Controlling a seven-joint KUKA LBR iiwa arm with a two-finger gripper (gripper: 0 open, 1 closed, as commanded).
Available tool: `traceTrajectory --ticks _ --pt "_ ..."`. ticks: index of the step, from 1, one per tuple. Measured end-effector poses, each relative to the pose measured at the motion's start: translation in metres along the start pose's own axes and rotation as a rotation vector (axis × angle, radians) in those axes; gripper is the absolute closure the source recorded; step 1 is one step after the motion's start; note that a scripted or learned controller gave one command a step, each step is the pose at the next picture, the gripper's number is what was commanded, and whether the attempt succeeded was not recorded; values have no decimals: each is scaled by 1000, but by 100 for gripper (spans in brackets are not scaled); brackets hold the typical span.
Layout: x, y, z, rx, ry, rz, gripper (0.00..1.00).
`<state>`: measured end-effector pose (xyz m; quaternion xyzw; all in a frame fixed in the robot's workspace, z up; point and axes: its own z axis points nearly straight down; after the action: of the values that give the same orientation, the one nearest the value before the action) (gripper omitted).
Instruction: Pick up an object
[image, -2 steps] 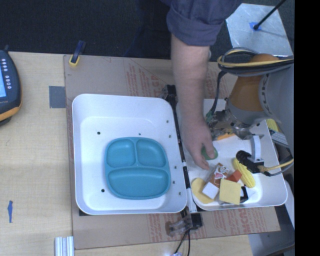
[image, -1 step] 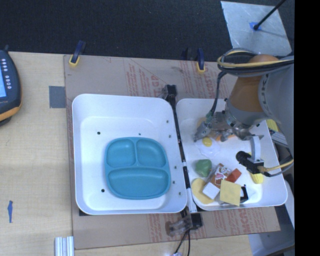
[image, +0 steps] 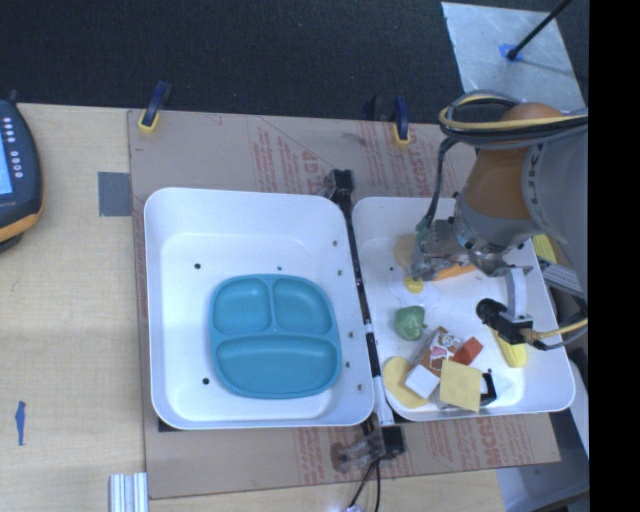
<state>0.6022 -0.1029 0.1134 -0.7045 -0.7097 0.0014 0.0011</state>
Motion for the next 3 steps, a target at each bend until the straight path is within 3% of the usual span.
traceTrajectory --ticks 1,2,3 --pt "0 0 0 1 0 0 0" --pt "9 57 20 -8 -2 1 0" --pt "-8 54 21 -3 -1 5 0"
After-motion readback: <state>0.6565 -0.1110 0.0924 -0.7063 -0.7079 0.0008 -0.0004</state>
